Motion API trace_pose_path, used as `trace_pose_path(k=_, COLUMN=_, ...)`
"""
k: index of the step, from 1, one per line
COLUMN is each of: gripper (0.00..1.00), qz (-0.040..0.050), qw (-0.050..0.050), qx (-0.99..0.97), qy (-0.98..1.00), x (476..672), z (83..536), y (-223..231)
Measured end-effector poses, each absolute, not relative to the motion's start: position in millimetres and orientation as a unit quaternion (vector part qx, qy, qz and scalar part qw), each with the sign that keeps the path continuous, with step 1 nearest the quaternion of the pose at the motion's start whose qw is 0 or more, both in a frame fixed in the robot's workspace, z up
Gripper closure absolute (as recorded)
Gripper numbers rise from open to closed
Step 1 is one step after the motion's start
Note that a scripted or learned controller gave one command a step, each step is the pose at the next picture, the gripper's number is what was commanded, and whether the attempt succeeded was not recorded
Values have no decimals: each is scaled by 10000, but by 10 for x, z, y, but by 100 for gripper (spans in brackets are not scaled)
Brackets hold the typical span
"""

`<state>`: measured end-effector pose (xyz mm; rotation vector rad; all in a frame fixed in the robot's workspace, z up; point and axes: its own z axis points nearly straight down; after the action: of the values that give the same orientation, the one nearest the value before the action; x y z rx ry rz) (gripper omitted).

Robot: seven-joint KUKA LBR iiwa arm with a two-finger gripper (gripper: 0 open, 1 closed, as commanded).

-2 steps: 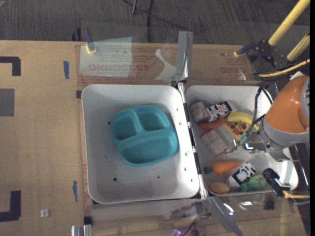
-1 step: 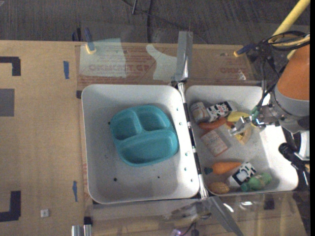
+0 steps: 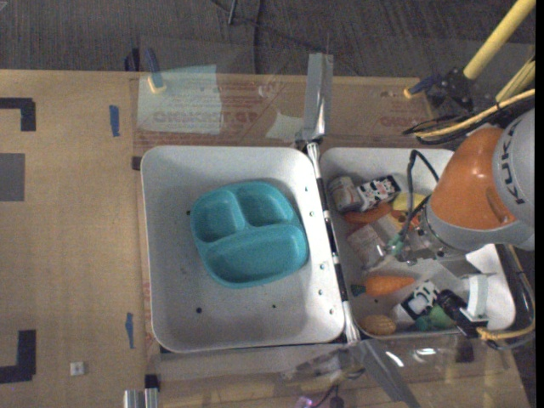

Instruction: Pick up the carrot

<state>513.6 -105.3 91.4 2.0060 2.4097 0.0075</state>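
The carrot (image 3: 387,285) is orange with a green stub at its left end. It lies flat in the right bin (image 3: 340,262), near the bin's front left. My gripper (image 3: 399,247) hangs just above and behind the carrot, over a clear wrapped packet (image 3: 367,243). The arm's orange band (image 3: 469,189) and grey wrist hide the bin's right middle. Nothing is visibly held.
The right bin also holds a small can (image 3: 342,192), a black and white toy (image 3: 378,191), an orange piece (image 3: 367,216), a yellow item (image 3: 415,202), a brown egg-shaped item (image 3: 380,324), a green and black toy (image 3: 432,311) and a white cup (image 3: 476,296). A teal divided plate (image 3: 249,232) lies in the left bin (image 3: 170,296).
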Motion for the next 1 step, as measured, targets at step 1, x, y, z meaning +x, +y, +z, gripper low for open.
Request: trace_pose_path(k=1, gripper=0, qz=56, qw=62, qx=7763, qy=6303, x=4998, z=906, y=-1102)
